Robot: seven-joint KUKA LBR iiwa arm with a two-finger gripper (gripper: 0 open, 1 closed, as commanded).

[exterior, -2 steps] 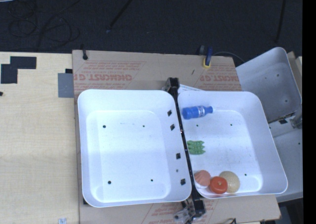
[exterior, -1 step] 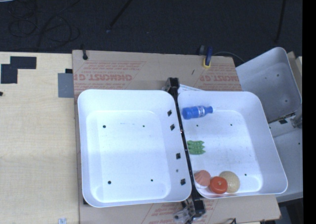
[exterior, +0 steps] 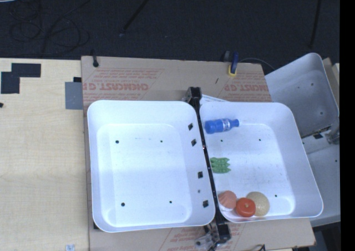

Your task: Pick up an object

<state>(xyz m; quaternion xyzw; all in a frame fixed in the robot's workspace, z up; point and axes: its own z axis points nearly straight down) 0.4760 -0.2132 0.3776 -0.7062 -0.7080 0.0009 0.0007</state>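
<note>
In the right bin [exterior: 288,133] lie several small objects. A blue bottle [exterior: 221,126] rests on its side near the bin's far left corner. A green pea pod [exterior: 220,165] lies by the left wall, midway down. At the near left corner a pink round piece [exterior: 227,199], a red round piece [exterior: 245,207] and a pale yellow round piece [exterior: 258,203] sit bunched together, touching.
The left bin [exterior: 100,133] stands beside the right one, with a black divider strip [exterior: 202,150] between them. Both rest on a cardboard sheet [exterior: 138,81]. A grey metal plate [exterior: 302,86] stands at the far right. A blue and yellow clamp [exterior: 233,63] sits at the cardboard's far edge.
</note>
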